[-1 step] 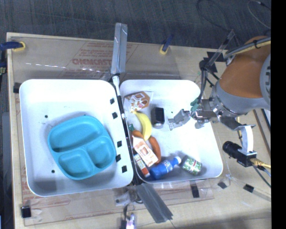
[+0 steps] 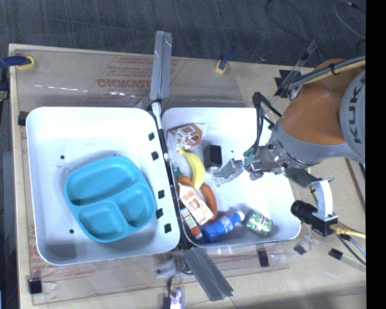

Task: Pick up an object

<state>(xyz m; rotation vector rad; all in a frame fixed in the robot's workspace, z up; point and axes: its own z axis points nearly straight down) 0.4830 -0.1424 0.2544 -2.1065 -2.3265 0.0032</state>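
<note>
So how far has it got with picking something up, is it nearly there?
Done: the arm has reached into the right bin, and its gripper hangs over bare floor beside the banana and a small black object. In hand: nothing that I can see between its fingers. Left: closing on an item and lifting it; the banana, blue bottle and green can all lie in the bin.

Lying dark and carpeted along the top: floor (image 2: 83, 11). Spreading pale and wooden beneath a clear printed sheet: worktop (image 2: 244, 82). Gripping its edges: blue clamps (image 2: 16, 62). Trailing over the upper right: black cables (image 2: 296, 8).
</note>
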